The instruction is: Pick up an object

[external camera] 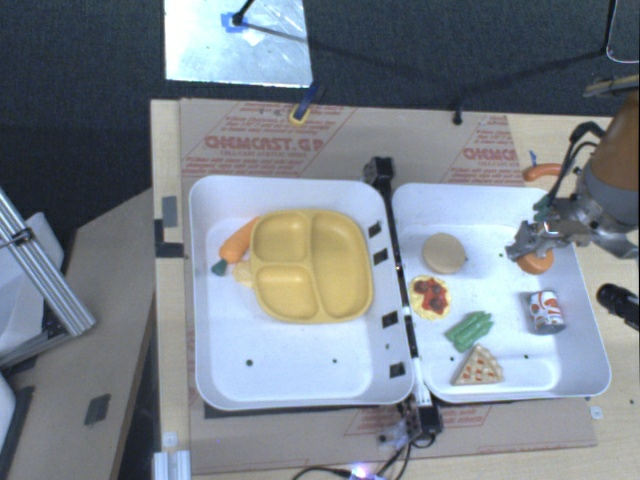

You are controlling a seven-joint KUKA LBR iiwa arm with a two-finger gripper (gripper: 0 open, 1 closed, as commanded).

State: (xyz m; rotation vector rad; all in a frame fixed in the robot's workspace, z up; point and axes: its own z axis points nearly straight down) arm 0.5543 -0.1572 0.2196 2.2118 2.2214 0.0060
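Observation:
My gripper (528, 241) hangs over the right bin (500, 298) near its far right side. An orange object (538, 262) lies directly under it, partly covered, and I cannot tell whether it is touched. The same bin holds a round tan bun (444, 253), a small yellow disc with red topping (430, 296), a green pea pod (468, 328), a pizza slice (478, 367) and a small red and white can (544, 311).
The left bin (200, 268) holds a yellow divided plate (305, 265) with a carrot (237, 240) against its left side. A black hinge strip (392, 268) runs between the bins. An orange piece (540, 173) lies on the bench behind the right bin.

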